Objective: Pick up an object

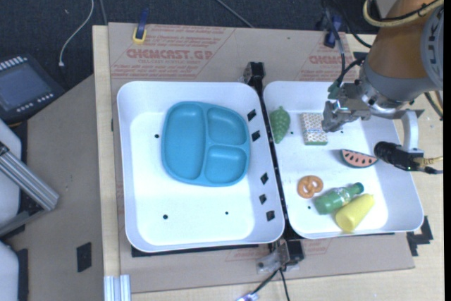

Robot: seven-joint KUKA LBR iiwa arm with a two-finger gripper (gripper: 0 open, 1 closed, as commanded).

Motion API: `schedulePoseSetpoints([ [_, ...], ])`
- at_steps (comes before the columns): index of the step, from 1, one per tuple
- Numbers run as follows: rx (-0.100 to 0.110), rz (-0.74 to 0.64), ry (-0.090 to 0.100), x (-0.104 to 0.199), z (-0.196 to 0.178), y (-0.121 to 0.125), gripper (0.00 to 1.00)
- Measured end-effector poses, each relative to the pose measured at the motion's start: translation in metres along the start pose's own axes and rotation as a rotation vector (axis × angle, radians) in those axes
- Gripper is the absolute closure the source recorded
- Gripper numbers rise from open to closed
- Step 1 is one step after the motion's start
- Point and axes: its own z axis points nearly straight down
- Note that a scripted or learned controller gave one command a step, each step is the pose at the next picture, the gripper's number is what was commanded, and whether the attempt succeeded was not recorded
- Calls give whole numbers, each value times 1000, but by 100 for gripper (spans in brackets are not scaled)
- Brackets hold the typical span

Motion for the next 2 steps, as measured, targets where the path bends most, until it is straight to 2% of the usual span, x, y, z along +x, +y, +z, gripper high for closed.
schedulePoseSetpoints([
  [1,-2,0,-1,-5,-64,2,100],
  [2,10,-4,3,50,-49,4,100],
])
